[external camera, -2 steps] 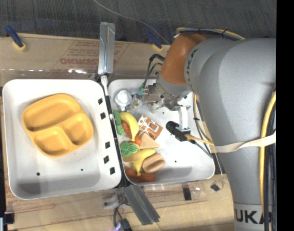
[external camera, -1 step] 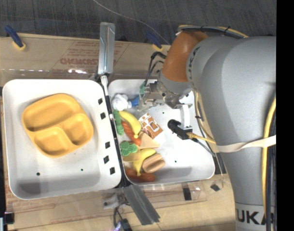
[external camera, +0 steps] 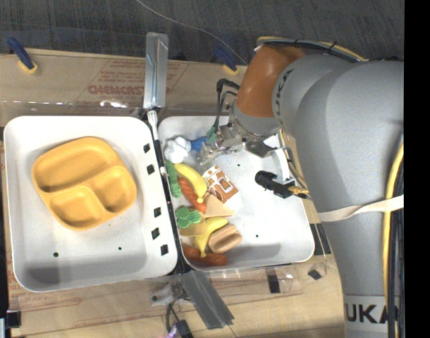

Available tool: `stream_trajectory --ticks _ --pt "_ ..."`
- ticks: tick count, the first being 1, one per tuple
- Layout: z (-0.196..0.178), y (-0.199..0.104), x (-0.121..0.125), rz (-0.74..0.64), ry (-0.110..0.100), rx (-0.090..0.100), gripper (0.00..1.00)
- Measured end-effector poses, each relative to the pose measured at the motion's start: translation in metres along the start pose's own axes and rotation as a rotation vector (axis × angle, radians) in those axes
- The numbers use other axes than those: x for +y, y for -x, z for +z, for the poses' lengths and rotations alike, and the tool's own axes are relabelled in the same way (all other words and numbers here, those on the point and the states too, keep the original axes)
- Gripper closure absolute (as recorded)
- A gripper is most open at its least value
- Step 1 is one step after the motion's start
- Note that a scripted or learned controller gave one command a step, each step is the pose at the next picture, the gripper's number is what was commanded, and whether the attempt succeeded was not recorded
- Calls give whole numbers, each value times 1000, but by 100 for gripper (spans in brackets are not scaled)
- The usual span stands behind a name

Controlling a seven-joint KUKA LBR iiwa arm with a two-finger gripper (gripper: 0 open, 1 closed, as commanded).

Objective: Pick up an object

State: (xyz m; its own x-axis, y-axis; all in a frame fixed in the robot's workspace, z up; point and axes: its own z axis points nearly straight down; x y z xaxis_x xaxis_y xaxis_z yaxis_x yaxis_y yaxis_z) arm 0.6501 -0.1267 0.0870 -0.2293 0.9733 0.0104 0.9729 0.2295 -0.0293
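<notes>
Currently hand (external camera: 216, 141) low over upper left of right bin (external camera: 289, 220), grip state not discernible. Toy food lies just below it: banana (external camera: 192, 180), hot dog (external camera: 224, 239). Judged step: descent onto pile. Next needs centering on one item.

Glossy yellow plastic tray (external camera: 84, 182)

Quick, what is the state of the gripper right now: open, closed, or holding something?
Gripper: cannot be told. It is low in the right bin, at the back of the toy food pile.
</notes>
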Motion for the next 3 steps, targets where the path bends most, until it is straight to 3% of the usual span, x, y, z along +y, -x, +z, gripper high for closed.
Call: stream_trajectory --ticks 1,2,3 --pt "-1 -1 1 -1 3 2 0" --pt "-3 -39 -52 -253 26 -13 0" --pt "-1 -59 -163 -254 32 -16 0"
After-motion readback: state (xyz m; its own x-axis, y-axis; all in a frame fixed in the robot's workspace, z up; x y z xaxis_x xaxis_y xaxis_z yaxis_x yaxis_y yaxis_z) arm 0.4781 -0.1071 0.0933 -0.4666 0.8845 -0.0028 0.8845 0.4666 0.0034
